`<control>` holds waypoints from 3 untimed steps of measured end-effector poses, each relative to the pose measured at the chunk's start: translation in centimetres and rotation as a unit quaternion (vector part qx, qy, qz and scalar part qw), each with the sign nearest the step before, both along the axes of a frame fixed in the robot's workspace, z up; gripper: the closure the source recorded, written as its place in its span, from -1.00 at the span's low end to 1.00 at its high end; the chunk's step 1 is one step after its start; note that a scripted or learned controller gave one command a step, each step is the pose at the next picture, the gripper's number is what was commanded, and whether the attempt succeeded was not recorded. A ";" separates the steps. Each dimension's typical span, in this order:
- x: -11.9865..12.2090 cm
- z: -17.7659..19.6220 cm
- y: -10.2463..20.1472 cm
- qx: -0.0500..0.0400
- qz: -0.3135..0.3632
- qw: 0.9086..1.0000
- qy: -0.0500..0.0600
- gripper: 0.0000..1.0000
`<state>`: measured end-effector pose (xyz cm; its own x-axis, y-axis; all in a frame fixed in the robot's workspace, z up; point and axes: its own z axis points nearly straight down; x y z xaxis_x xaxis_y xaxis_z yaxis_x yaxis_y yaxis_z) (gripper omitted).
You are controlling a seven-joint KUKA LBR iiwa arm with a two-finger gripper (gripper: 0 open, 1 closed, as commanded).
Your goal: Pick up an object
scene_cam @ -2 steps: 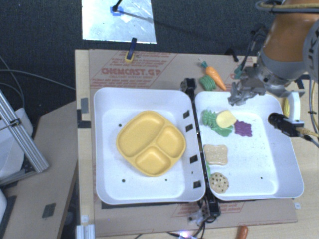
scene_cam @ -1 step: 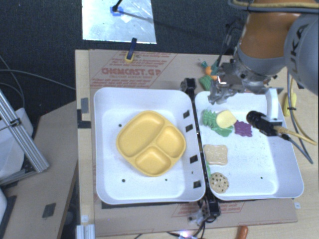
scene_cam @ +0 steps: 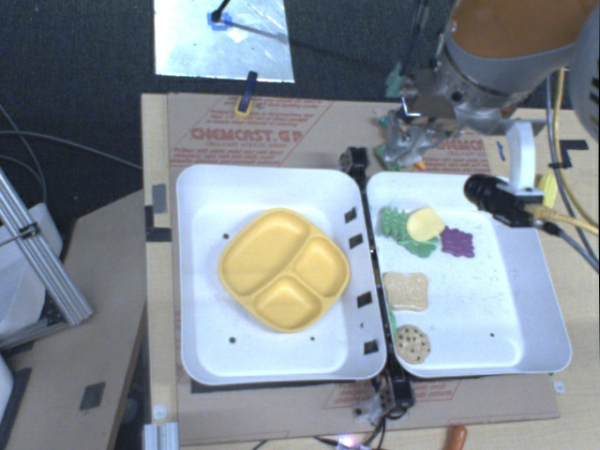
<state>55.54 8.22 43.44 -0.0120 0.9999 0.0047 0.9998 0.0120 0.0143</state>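
1. Food toys lie in the right bin point(scene_cam: 534, 289), all of them below and in front of the end effector point(scene_cam: 410, 143), which hangs over the cardboard behind the bins, near the far end of the seam between them.
2. Nearest to the end effector is a green leafy piece point(scene_cam: 397, 225) with a yellow round piece point(scene_cam: 426, 223) touching its right side; both sit in the far left part of the right bin, apart from the end effector.
3. Just right of the yellow piece lies a purple grape-like piece point(scene_cam: 457, 242).
4. Closer to the camera, a pale cracker-like square point(scene_cam: 406, 291) lies near the bin's left wall, and a chocolate-chip cookie point(scene_cam: 412, 343) lies nearer still, by the front left corner.
5. A yellow divided plate point(scene_cam: 284, 268) with three compartments sits in the middle of the left bin point(scene_cam: 197, 336), turned at an angle to the bin's walls.
6. Both bins rest side by side on a cardboard sheet point(scene_cam: 272, 129) that covers the surface.
7. The arm point(scene_cam: 511, 36) enters from the upper right, its orange band and grey wrist above the far edge of the right bin, the end effector pointing down and to the left.
8. Whether the end effector is open or closed I cannot tell; the metal parts there are small and cluttered.
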 end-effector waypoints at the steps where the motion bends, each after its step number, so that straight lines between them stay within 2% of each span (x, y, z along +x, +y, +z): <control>1: -5.3 -0.4 1.6 -0.002 -0.002 1.000 0.006 1.00; 2: -3.8 -6.9 9.2 -0.002 -0.001 1.000 0.008 1.00; 3: -4.6 -14.2 15.6 -0.002 -0.001 1.000 0.010 1.00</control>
<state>50.90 23.84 29.27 -0.0097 1.0000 0.0002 0.9999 0.0097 -0.0053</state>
